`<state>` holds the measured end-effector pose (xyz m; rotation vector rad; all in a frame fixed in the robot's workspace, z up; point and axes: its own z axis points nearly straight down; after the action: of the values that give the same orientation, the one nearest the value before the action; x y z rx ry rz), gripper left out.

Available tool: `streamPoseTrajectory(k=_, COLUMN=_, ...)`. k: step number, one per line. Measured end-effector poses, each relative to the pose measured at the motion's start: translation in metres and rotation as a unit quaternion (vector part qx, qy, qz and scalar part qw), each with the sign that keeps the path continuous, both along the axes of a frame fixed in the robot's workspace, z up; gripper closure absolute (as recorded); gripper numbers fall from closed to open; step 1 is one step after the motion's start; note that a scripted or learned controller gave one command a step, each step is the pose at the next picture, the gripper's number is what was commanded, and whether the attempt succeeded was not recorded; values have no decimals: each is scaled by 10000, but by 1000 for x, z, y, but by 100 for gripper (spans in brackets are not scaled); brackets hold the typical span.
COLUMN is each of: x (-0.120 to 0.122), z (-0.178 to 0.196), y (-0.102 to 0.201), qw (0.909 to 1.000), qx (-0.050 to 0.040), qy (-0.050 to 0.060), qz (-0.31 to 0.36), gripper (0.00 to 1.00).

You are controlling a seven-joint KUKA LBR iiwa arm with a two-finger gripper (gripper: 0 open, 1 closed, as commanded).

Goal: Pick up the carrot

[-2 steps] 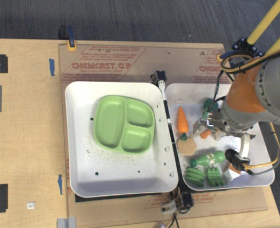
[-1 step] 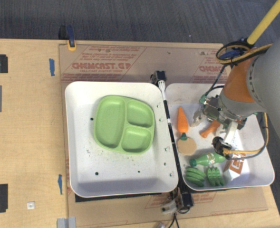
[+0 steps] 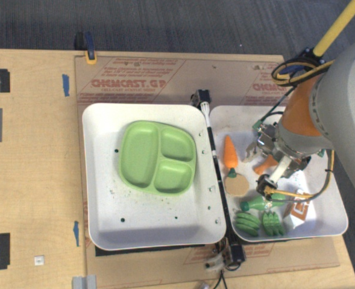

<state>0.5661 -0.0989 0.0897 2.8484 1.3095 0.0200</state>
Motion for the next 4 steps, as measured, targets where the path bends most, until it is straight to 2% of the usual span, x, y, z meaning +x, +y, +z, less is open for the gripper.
streamPoseTrajectory(k=1, x=-23, z=0, y=4, qw=9945, qx=8, qy=-6, qz=-1043, gripper=0)
streamPoseTrajectory(k=2, x=-21, z=11, y=5, qw=9946, qx=14, qy=-16, qz=-1037, gripper=100)
streamPoseTrajectory(k=3, x=-21, z=11, y=5, qw=9946, qx=14, qy=-14, qz=-1037, gripper=0)
streamPoseTrajectory(k=4, x=-2, z=95, y=80, qw=9847, qx=21, qy=75, qz=-1740, gripper=0)
